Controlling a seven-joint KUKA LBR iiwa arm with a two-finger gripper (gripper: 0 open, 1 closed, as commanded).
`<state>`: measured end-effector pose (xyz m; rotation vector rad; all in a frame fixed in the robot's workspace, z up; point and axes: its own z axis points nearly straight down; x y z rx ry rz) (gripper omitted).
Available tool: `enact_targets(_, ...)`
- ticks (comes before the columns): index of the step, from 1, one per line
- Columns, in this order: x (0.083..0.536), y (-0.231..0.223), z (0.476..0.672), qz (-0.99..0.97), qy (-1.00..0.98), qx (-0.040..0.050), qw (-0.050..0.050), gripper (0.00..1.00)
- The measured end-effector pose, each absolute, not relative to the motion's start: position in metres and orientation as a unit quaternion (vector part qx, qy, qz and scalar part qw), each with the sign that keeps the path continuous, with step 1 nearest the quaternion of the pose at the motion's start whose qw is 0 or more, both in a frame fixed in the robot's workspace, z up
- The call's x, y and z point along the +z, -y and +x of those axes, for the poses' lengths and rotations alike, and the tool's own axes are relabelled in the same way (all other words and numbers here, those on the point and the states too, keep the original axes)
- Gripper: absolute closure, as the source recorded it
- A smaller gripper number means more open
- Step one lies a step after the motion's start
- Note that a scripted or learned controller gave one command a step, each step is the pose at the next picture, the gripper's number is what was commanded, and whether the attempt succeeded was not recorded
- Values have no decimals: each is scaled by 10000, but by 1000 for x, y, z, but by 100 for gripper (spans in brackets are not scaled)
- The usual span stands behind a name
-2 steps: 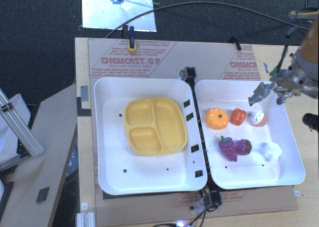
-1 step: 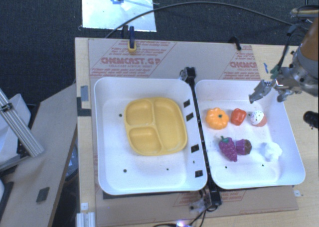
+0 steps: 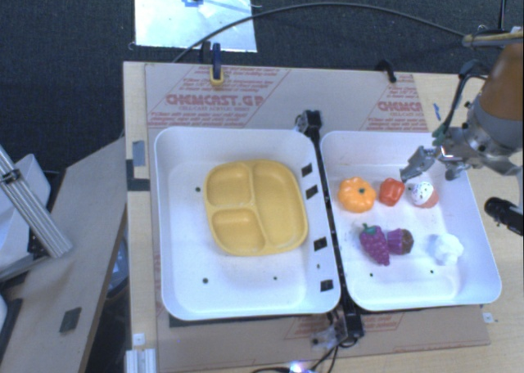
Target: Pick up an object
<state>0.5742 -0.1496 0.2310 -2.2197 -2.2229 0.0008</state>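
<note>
My gripper (image 3: 434,168) hangs over the back right of the right bin (image 3: 475,236), its two fingers spread open with nothing between them. Just below it lies a white ball with red spots (image 3: 421,193). Beside that are a small red fruit (image 3: 391,191) and an orange pumpkin (image 3: 358,194). Nearer the front lie a purple bunch of grapes (image 3: 373,243), a dark maroon piece (image 3: 400,240) touching it, and a white lump (image 3: 446,248).
The left bin (image 3: 184,281) holds a yellow divided plate (image 3: 254,206). A black hinge strip with clips (image 3: 322,216) runs between the bins. Cables arc over the bench's back edge. A blue-and-yellow clamp (image 3: 216,65) stands at the back.
</note>
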Motion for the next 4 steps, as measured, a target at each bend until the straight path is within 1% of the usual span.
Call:
enact_targets(1, 189, 146, 574, -7067, 7075, 0, -1, 0)
enact_targets(2, 143, 149, 566, -7069, 7073, 4, 7, 0)
enact_targets(3, 156, 149, 568, -7068, 7074, -9, -17, 100)
enact_targets(4, 220, 148, 566, -7057, 7085, -19, -32, 100)
